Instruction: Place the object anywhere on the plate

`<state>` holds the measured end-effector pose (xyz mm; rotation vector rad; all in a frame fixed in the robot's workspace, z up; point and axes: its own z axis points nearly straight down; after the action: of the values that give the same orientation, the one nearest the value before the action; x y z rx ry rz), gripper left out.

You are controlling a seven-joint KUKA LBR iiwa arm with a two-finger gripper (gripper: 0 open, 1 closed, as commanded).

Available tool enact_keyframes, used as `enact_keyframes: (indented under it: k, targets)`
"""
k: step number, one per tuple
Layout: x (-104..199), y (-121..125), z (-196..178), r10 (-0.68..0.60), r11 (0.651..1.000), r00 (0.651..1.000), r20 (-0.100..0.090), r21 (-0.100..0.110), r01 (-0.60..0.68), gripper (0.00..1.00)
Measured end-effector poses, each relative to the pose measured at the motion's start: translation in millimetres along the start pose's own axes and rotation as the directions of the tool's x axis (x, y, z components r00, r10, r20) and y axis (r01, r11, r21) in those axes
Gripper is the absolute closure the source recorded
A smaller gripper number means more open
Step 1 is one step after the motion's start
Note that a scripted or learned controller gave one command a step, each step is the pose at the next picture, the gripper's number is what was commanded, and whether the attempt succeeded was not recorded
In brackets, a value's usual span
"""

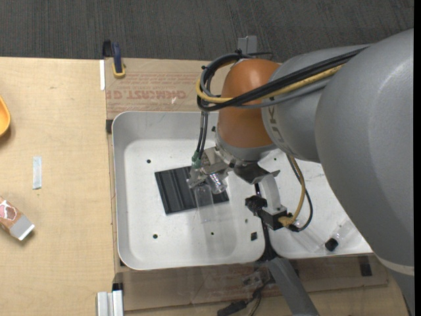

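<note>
arm [342, 130] sweeps in from the right, huge over the bins | left bin [131, 242] holds a black ribbed plate [174, 189] | end effector [205, 180] sits right at the plate's right edge, touching or just above | grip state: cannot tell

The plate [177, 191] is a black, ribbed rectangle lying flat on the floor of the left bin [131, 176], a little left of its centre and turned slightly askew. Its right end is hidden under the gripper [209, 176]. I cannot make out the object.
</note>
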<state>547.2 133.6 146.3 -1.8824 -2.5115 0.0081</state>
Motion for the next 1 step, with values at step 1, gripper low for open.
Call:
enact_keyframes:
  k: [1]
  targets:
    - [55.3, 61.3, -70.3, 0.057, 0.998, 0.998, 0.001, -0.003, -0.057, 1.0]
